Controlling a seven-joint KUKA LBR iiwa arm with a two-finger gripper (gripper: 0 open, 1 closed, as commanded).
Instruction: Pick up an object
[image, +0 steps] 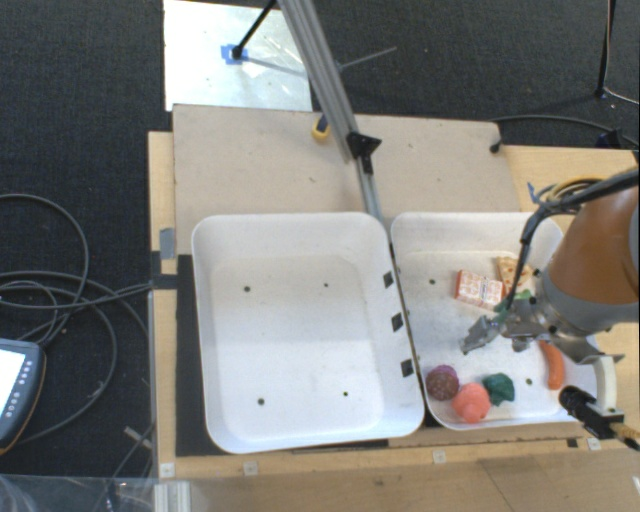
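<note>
Bins: two shallow white bins on the table (300, 160), smooth plastic with rounded corners; the left bin (300, 330), the right bin (440, 260).
Objects: six, all in the right bin: one pink-and-white box (478, 289), one tan patterned piece (511, 268), one dark purple bumpy ball (443, 381), one salmon rounded lump (472, 402), one green crumpled shape (499, 387), one orange carrot-like stick (553, 365).
Hand: the hand (478, 336) hangs low over the right bin, below the box; whether its grip is released or clenched, I cannot tell.
</note>
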